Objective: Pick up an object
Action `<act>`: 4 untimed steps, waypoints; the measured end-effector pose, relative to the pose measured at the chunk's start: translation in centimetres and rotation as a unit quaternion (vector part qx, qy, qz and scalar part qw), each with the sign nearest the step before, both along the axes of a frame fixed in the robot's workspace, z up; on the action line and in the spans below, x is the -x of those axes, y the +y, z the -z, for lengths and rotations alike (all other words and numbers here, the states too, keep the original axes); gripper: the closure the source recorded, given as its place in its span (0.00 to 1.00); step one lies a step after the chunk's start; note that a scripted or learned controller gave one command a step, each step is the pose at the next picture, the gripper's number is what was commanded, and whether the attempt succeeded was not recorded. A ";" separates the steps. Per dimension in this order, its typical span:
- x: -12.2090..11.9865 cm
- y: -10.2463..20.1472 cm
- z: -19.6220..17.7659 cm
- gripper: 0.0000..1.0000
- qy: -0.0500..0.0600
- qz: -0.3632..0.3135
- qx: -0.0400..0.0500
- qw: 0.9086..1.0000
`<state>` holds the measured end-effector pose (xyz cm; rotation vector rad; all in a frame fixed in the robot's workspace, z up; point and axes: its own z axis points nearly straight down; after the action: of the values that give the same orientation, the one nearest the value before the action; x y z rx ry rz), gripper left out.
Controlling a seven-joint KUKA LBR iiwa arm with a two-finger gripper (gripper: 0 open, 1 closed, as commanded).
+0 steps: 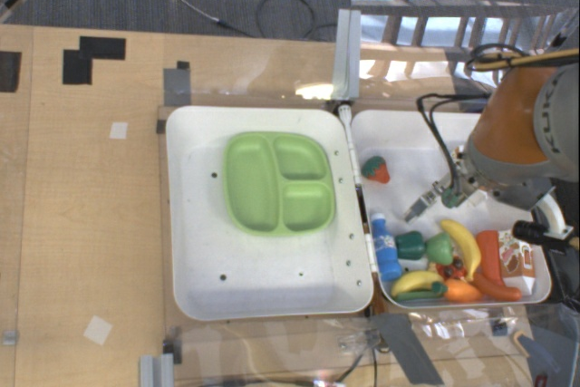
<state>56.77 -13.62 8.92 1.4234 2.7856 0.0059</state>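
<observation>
Gripper (424, 204) hovers between strawberry (375, 169) and crowded toy pile (449, 263).

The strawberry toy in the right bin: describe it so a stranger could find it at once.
Start at the right bin, the one beside the bin with the green divided plate. Near its left wall, toward the far end, the strawberry toy lies alone on bare white floor. It is small and red with a green top, apart from the heap of toy food crowded at the near end.

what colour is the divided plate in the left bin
Light green; the divided plate shows clearly in the camera view.
</observation>
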 end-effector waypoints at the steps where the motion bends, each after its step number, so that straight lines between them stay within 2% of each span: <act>1: -3.9 -5.5 0.1 0.00 0.005 -0.057 -0.006 0.998; 2: 2.4 2.5 -0.1 0.00 0.000 -0.249 0.002 0.969; 3: 4.5 4.2 -0.2 0.00 -0.003 -0.237 0.007 0.971; 4: 5.7 4.6 -0.2 0.00 -0.004 -0.222 0.006 0.975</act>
<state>51.08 -9.00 9.13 0.7654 3.0208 0.0003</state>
